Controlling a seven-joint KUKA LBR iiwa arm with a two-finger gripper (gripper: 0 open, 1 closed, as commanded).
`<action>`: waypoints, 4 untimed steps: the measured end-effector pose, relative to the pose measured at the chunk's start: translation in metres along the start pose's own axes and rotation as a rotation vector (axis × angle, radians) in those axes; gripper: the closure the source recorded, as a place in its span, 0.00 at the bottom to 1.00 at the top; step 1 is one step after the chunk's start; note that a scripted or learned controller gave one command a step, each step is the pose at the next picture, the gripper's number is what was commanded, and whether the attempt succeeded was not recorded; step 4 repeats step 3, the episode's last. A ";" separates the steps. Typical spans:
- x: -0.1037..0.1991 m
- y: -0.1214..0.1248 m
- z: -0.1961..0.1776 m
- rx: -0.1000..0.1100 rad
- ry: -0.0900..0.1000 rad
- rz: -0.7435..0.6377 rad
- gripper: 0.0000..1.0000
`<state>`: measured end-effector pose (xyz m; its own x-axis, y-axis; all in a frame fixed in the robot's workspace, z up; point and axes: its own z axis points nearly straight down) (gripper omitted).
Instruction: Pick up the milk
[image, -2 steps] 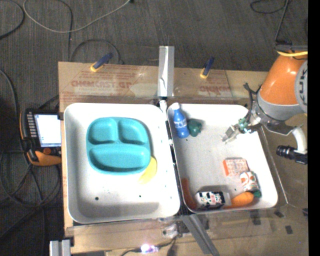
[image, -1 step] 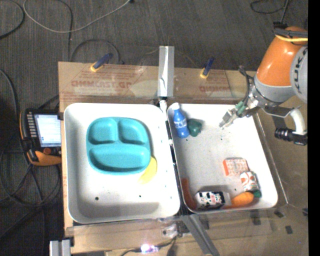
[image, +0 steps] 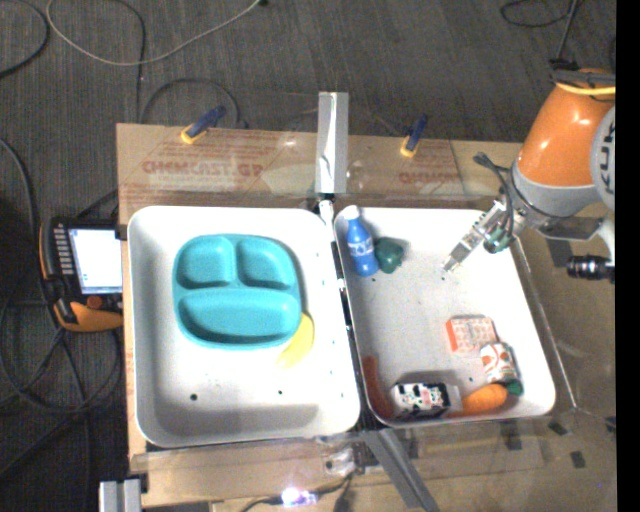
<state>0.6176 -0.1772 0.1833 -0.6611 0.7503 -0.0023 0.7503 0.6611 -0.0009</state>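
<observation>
- One milk carton (image: 420, 399), black and white, lying at the right bin's (image: 535, 330) near edge
- One blue bottle (image: 359, 245), one carrot (image: 486, 399), one turquoise tray (image: 238, 291)
- Gripper (image: 455, 260) over the right bin's far side, fingers together, holding nothing

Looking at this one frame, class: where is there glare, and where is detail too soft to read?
Camera view: glare washes the clear sheet behind the bins; a bright light spot flares at the bottom edge; the divided teal tray casts a soft shadow in the left bin; print on the milk carton is too blurred to read.
</observation>
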 end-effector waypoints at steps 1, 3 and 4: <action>0.065 -0.024 -0.092 -0.003 -0.001 -0.291 1.00; 0.093 -0.062 0.085 -0.003 0.002 -0.137 0.00; 0.093 -0.062 0.085 -0.003 0.002 -0.137 0.00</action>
